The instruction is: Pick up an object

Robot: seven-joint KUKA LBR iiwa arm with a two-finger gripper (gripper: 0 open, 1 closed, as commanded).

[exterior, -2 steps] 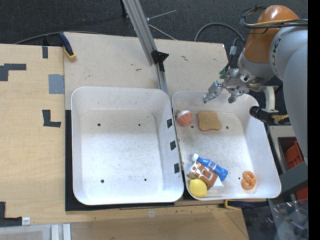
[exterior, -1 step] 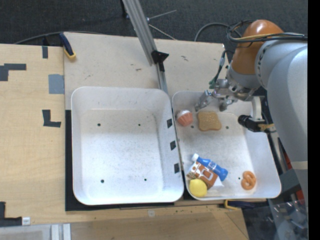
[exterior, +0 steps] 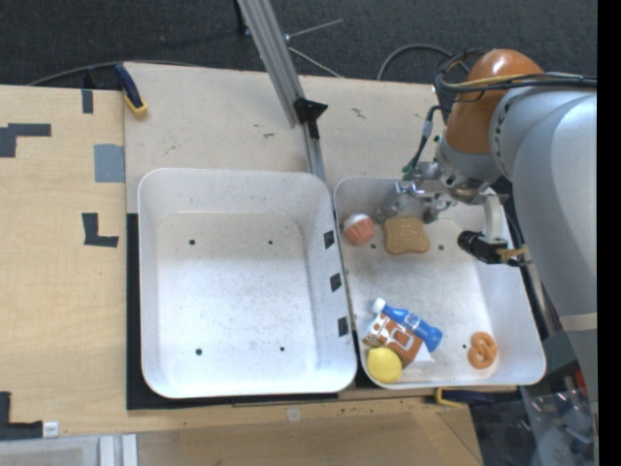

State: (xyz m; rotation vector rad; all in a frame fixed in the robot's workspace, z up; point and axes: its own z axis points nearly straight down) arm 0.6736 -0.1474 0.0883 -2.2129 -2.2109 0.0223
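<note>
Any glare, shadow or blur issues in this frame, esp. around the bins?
Camera view: lighting even and soft, no hard glare on the left shallow white bin, whose rim looks slightly bowed. The big grey arm is soft-edged, being close to the lens, and shades the far corner of the right bin near the hand. Small items like the tan bread-shaped piece are low-detail.

Even, bright light; soft shadows, slight blur.

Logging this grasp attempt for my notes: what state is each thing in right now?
Gripper: low over the right bin's far edge, just above the bread.
Bread: lying flat.
Blue bottle: on its side.
Lemon: resting against the bin's near wall.
</note>
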